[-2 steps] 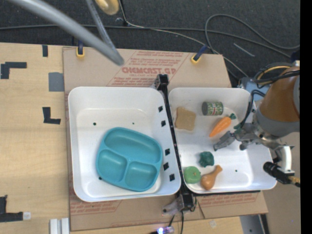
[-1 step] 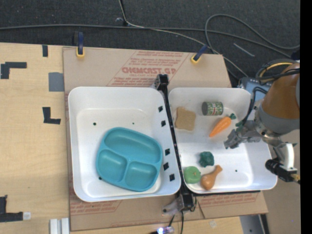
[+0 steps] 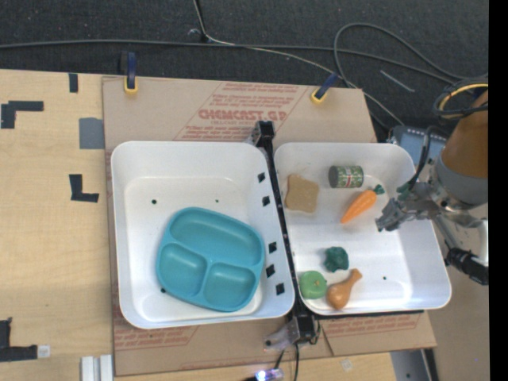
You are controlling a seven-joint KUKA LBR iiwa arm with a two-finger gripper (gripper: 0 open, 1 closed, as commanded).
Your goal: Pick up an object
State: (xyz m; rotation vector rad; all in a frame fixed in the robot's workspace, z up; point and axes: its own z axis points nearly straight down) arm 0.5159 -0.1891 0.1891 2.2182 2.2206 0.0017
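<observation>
Two white bins on the bench. Left bin (image 3: 127, 213): one teal divided plate (image 3: 210, 258). Right bin (image 3: 425, 272): six items, namely one tan bread slice (image 3: 302, 194), one green can (image 3: 346, 176), one carrot (image 3: 359, 205), one dark green broccoli-like piece (image 3: 336, 257), one green apple (image 3: 312, 284) and one brown drumstick (image 3: 343, 289). Pincer (image 3: 390, 217) sits over the right bin's right side, near the carrot, nothing seen in it; view too blurry, cannot tell if spread or pressed together.
</observation>
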